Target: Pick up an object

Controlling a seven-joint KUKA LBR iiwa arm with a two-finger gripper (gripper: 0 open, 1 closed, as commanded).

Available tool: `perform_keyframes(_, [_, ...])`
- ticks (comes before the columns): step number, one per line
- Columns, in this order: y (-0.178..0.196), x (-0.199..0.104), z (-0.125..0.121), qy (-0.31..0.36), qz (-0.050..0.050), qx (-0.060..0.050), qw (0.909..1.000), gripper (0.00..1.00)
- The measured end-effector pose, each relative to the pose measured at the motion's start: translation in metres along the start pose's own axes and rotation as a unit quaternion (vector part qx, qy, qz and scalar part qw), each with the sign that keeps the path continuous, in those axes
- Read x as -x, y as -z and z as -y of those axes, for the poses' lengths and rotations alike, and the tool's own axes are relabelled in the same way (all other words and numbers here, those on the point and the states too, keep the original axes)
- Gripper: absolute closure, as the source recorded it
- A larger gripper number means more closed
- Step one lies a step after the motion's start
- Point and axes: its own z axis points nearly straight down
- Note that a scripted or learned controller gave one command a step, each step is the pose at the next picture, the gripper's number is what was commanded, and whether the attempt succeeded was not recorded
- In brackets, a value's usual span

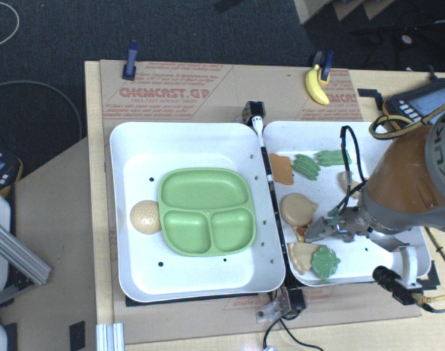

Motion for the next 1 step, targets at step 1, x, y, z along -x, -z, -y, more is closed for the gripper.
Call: perform_keyframes(1, [0.0106,0.0036,-0.0024,-0.002,0.003,0.004,1.0,1.0])
